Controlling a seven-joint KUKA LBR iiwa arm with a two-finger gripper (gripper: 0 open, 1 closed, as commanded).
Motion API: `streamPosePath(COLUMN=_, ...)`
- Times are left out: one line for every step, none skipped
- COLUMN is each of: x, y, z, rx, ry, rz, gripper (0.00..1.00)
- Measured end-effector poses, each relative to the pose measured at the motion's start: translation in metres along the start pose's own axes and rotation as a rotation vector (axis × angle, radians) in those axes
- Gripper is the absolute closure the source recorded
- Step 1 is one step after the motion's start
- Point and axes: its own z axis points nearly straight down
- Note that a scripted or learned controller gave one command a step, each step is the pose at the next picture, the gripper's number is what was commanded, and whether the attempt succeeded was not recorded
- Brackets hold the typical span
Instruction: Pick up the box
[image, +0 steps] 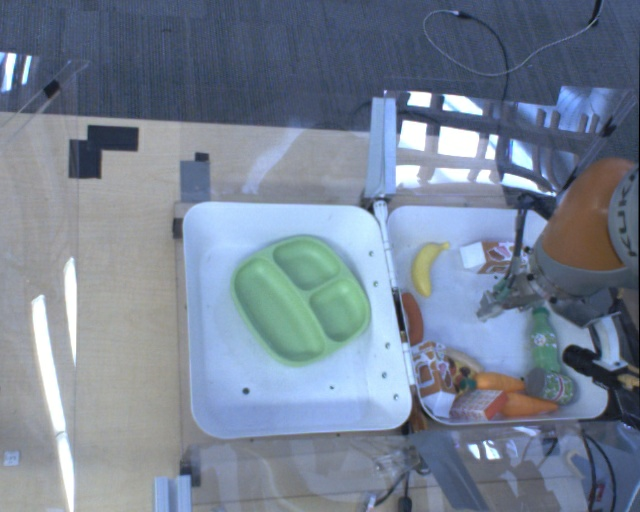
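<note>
Judging by looks: box (495, 256) light, stiff cardboard, easily dented; best pinched across its short sides. Gripper (497, 303) hovering just below it in right bin (455, 330), opening impossible to tell.

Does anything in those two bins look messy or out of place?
The right bin is a jumble: a green bottle lies on its side, with carrots and snack boxes heaped along its near edge. The green divided tray sits askew in the left bin. Nothing looks spilled or broken.

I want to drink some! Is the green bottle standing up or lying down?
Lying down. The green bottle rests on its side on the floor of the right bin, its cap toward the bin's back, beside the carrot.
</note>
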Motion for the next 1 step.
streamPosePath(x=-0.0134, y=-0.0137, z=-0.0582, rx=0.013, ry=0.001, rz=0.298, gripper=1.00)
